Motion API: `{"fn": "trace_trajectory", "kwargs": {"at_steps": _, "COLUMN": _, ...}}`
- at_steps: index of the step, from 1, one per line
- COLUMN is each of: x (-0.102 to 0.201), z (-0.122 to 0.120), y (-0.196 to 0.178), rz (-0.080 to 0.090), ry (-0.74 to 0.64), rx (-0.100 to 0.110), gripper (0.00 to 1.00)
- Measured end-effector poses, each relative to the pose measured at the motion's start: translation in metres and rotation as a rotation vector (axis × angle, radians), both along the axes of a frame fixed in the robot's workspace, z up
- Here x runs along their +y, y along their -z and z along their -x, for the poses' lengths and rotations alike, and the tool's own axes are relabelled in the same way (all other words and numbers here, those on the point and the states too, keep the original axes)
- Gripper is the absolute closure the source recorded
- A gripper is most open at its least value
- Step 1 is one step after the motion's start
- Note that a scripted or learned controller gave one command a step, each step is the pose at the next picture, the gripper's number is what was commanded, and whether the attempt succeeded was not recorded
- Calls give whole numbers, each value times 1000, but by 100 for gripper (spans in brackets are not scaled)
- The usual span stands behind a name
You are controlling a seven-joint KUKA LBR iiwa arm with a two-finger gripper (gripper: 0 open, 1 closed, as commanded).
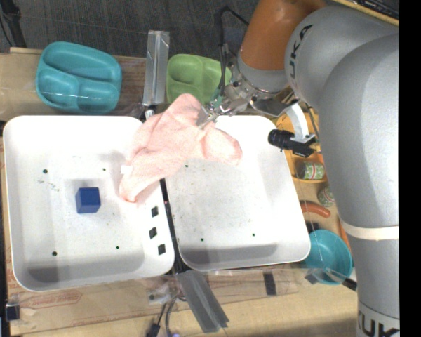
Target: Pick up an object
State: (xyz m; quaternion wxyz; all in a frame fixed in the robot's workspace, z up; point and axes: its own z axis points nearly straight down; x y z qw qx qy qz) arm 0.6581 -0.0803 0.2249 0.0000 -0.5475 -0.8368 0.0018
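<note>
Pink cloth (175, 146), draped across both white bins (28, 188); pincer (212, 111) pinching its upper edge. Blue cube (88, 199), left bin.

A teal moulded tray (78, 76) is seen beyond the left bin's (28, 258) far edge, on the bench (3, 65); a green moulded tray (189, 76) is set beyond the gap between the bins; a teal bowl (331, 255) is placed just beside the right bin's (266, 244) near right corner.
</note>
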Motion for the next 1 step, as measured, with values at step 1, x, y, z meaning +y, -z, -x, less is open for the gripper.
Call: {"fn": "trace_trajectory", "kwargs": {"at_steps": 1, "x": -43, "z": 1, "y": 30, "rz": -3, "ry": -60, "rx": 2, "gripper": 100}}
